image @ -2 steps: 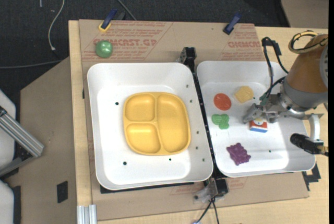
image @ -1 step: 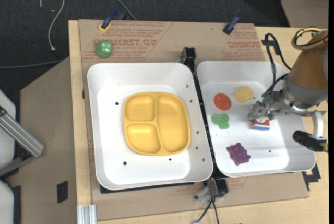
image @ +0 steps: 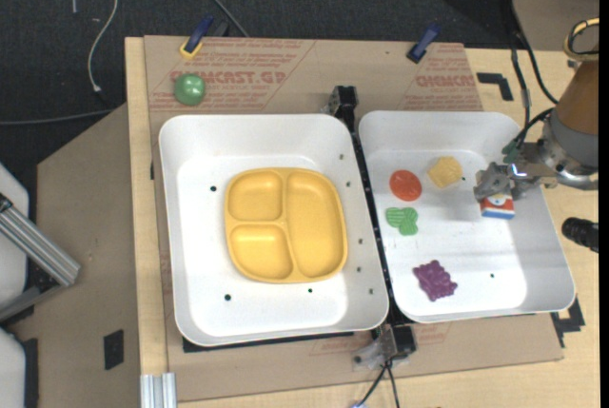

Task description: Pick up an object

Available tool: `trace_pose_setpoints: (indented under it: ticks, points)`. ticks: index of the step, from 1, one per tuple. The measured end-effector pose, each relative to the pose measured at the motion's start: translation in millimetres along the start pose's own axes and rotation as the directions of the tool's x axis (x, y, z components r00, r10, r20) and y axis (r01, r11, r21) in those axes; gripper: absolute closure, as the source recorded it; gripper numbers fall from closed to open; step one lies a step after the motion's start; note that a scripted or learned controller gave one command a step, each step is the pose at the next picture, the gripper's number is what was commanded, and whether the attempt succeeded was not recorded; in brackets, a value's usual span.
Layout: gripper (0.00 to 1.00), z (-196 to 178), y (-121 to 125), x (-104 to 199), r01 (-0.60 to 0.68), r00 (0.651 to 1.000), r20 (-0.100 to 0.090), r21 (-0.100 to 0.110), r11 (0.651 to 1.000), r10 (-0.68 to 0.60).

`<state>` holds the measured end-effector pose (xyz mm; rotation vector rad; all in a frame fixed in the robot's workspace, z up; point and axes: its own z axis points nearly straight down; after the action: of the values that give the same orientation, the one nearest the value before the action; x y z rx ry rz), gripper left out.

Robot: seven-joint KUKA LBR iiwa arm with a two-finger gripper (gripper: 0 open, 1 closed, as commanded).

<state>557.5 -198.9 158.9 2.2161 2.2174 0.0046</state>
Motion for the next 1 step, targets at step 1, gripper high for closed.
trace_pose_setpoints:
  ticks: [1]
  points:
    - [1.0, -63.8, 5.5, 4.0, 0.002, 1.0, 0.0, -0.002, 1.0, -0.002]
